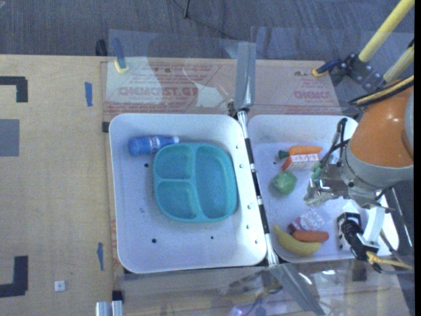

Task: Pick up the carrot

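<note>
Carrot (304, 151) lay in the right bin (263, 137) near its far wall, green top pointing left, just above a small box (300, 162). Gripper (320, 188) hung over mid-bin, well apart from the carrot, nothing seen between its fingers (open or closed: cannot tell). Green ball (284, 182) sat left of it; banana (297, 243) near front. Left bin (125, 196) held a teal tray (195, 182) and blue bottle (150, 143).

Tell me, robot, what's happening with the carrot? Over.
Hand over right bin, holding nothing. Carrot lies at the bin's back, untouched. Green ball sits just in front of it.
</note>
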You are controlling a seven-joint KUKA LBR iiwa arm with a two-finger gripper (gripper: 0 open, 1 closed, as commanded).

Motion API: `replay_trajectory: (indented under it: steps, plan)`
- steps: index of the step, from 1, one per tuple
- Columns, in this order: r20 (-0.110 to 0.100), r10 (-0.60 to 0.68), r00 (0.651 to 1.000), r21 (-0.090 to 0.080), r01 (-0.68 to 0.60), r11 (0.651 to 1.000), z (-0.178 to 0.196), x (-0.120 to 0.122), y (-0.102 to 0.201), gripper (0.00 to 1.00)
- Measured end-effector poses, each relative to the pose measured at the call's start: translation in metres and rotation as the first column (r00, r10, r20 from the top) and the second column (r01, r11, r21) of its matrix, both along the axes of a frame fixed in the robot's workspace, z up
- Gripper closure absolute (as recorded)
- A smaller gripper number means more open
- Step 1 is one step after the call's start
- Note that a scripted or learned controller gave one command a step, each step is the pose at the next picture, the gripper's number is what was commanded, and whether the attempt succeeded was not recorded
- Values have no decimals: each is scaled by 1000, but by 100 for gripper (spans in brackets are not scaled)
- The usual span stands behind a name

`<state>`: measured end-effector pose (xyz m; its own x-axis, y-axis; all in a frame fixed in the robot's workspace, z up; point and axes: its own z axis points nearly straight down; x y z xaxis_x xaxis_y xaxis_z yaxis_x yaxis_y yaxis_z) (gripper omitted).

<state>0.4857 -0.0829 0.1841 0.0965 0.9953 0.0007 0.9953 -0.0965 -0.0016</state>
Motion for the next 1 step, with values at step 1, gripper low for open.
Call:
replay_trajectory:
  steps: [1]
  plan:
    - [0,-59,998,1,59,998,0,-6,-5,100]
